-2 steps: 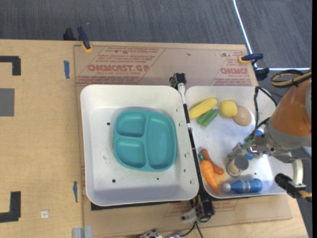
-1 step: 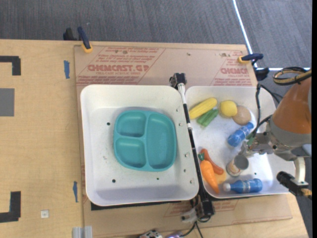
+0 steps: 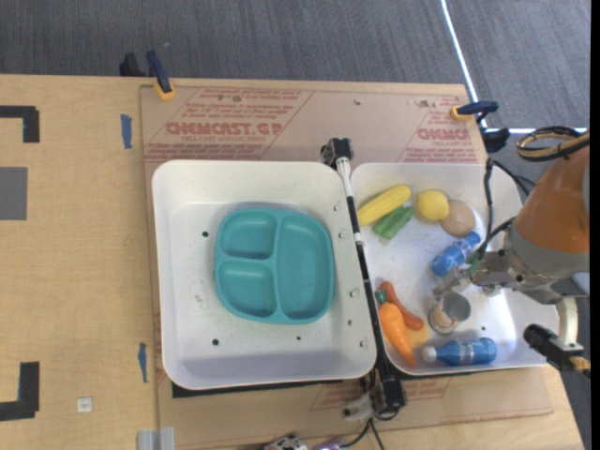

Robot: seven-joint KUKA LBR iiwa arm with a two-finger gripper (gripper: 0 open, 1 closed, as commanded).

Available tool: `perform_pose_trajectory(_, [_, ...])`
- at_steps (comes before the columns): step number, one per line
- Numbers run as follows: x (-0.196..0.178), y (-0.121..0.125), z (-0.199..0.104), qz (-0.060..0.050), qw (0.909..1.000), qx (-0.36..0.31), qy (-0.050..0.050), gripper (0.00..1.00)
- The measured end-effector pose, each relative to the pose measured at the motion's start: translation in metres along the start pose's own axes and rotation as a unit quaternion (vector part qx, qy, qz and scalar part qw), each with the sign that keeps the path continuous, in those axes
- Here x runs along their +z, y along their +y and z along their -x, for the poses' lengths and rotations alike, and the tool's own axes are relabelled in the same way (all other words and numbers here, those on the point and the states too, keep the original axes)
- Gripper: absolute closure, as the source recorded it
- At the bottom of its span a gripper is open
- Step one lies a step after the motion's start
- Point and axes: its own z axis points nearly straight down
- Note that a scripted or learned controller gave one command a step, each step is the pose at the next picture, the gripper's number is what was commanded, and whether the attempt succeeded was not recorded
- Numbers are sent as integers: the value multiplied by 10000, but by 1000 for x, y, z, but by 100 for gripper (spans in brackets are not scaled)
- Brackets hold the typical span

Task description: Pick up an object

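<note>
Reaching down into the right bin point(image 3: 502, 187), among the toy food.

Gripper point(image 3: 457, 289) low in mid-bin, jaws parted a little, nothing seen between them; just beside a small blue bottle point(image 3: 455, 254) on its far side, lying slanted with long axis near-left to far-right. Best closed across the bottle's narrow width, square to that axis, clear of the grey cup point(image 3: 448, 313) just nearer. Second blue bottle point(image 3: 461, 352) lying left-right along the near wall.
</note>
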Motion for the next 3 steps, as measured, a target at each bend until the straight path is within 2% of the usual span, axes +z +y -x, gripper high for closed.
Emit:
perform_pose_trajectory(1, [11, 58, -39, -7, 9960, -897, 10, 0])
perform_pose_trajectory(2, [-26, 112, -41, -22, 10000, 64, 7, 0])
perform_pose_trajectory(3, [10, 103, 4, -34, 9764, -2157, 52, 0])
